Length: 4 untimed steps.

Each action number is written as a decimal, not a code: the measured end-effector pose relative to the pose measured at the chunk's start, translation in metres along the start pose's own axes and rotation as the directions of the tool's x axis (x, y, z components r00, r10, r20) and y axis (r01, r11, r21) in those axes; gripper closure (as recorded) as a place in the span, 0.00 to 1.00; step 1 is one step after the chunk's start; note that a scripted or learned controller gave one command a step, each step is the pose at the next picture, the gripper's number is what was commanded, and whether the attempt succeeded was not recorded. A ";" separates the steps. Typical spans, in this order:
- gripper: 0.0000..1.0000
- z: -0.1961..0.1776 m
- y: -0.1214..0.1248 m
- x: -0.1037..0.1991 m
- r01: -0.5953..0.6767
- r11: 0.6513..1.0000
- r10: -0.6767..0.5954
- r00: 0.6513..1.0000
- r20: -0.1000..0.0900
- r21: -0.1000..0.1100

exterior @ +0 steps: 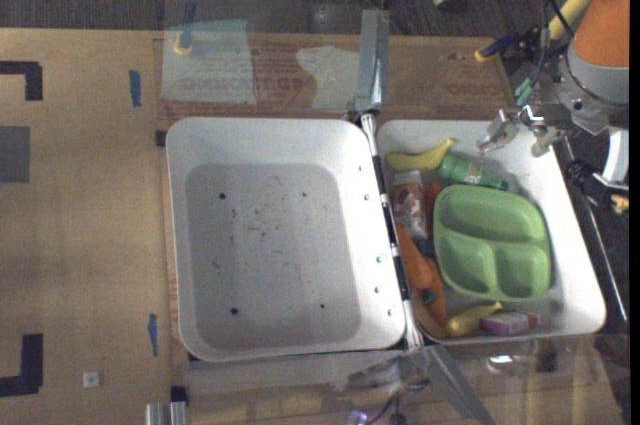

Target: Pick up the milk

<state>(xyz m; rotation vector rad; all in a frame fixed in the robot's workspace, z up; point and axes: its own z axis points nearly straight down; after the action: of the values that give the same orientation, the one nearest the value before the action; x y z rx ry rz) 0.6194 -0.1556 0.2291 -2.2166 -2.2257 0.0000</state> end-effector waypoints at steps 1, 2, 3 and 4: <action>0.00 0.137 -0.022 -0.025 -0.048 0.999 0.048 0.999 0.001 -0.014; 0.00 0.131 -0.061 0.039 -0.265 0.964 0.265 0.964 0.012 -0.035; 1.00 0.121 -0.059 0.039 -0.270 0.962 0.270 0.963 0.007 -0.039; 1.00 0.011 0.015 -0.062 -0.378 0.926 0.378 0.926 0.002 -0.003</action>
<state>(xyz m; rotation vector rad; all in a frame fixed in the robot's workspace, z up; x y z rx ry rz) 0.6346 -0.2177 0.2183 -2.6068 -1.7585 -0.0005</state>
